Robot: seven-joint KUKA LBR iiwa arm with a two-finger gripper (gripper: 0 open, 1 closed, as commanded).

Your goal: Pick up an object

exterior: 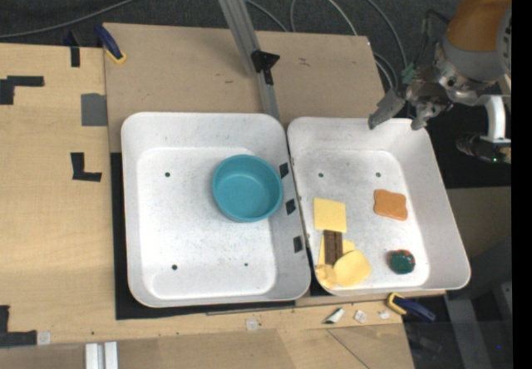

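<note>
Grey arm, orange band, dark tool.

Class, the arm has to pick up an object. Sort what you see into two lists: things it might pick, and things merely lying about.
Might pick:
blue bowl
yellow square
orange piece
dark green ball
brown stick

Lying about:
cables
clamp
metal pole

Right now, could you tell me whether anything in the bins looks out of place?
Nothing is spilled or damaged. The brown stick lies atop the yellow pieces in the right bin, a slightly untidy heap.
</note>
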